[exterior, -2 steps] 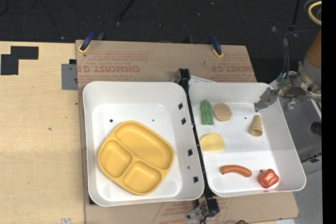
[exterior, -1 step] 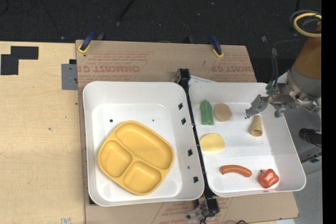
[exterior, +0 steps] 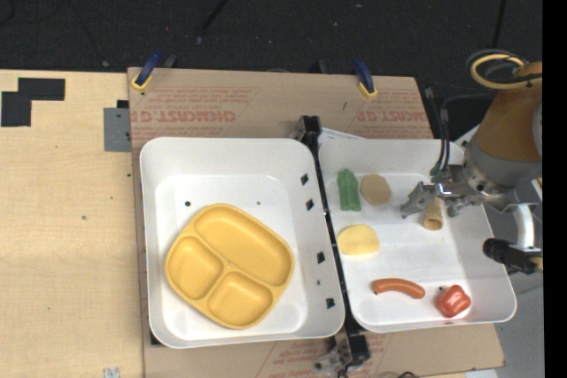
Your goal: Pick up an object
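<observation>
- Seen low over the right white bin (exterior: 483,301): grey metal jaws (exterior: 431,206), spread open, nothing gripped.
- Lying at the fingertips, just below: a small tan cone-shaped piece (exterior: 431,218), the likeliest pick.
- Further off to the jaws' left: a green oblong block (exterior: 348,189), a round tan disc (exterior: 376,189), a pale yellow lump (exterior: 358,240).
- Advisable: centre over the cone, straddle its narrow width, descend fully, close, then lift straight.
- Risk, as judged: nudging the cone aside.

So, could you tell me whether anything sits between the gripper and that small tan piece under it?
Nothing visible does. The gripper is right at the small tan piece in the right bin; the other items lie apart to the left and below.
</observation>
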Available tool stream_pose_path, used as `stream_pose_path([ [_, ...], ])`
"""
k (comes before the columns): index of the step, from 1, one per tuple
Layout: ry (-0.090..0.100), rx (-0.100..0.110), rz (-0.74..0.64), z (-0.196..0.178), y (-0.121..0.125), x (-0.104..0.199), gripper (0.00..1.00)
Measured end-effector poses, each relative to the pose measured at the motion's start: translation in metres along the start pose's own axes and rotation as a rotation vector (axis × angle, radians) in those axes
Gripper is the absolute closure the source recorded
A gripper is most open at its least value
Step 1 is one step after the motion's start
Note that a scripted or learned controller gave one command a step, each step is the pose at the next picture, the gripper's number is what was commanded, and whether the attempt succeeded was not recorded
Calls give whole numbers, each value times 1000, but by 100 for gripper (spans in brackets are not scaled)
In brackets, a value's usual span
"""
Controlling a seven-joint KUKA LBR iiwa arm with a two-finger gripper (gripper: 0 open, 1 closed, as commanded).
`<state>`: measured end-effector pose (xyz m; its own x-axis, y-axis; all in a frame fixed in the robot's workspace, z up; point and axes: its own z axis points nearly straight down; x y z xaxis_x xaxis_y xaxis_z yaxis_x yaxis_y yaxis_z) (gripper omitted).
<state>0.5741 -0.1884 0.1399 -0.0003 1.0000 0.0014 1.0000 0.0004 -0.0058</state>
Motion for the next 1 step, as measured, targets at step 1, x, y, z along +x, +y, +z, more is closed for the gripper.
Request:
stream_pose_path([
  [1,0,-1,0,53,-1,1,0],
])
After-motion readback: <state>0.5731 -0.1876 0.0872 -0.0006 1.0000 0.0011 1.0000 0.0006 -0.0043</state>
